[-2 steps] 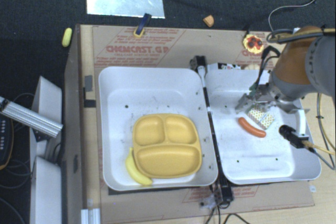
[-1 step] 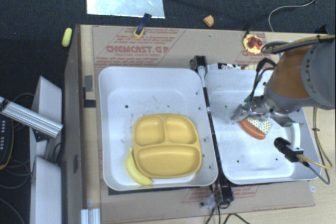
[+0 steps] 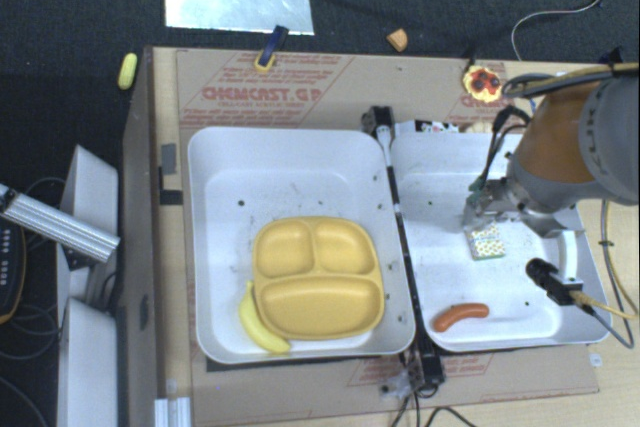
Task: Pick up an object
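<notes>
Nearest us in the right bin (image 3: pixel 440 177) lies a sausage (image 3: pixel 460 315), well apart from the gripper (image 3: pixel 484 215). Further back, a patterned block (image 3: pixel 487 241) sits just under the gripper, seemingly touching it. We judge the block may slip or get nudged aside if the approach is off-centre. Finger state: we cannot tell.

Single fixed cam above the tabletop (image 3: pixel 300 85), angled down, far enough to frame both white bins (image 3: pixel 215 245); arm (image 3: pixel 570 145) enters from right.
</notes>
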Robot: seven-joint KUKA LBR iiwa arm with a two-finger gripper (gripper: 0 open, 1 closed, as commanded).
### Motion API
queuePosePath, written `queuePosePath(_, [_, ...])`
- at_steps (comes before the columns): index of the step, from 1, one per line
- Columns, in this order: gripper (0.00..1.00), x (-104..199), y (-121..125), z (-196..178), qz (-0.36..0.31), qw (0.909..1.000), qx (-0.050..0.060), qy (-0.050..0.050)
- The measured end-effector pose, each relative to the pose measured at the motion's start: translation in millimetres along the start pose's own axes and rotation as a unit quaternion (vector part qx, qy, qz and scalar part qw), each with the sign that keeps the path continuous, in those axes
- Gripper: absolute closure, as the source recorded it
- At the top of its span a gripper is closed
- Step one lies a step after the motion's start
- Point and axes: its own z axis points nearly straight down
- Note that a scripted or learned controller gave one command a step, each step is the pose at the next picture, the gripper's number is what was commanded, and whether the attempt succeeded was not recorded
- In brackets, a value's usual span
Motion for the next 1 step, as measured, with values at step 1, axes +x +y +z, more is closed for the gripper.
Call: queuePosePath(1, [1.00,-50.6,-20.5,-20.0,0.000,0.9999,0.011,0.004])
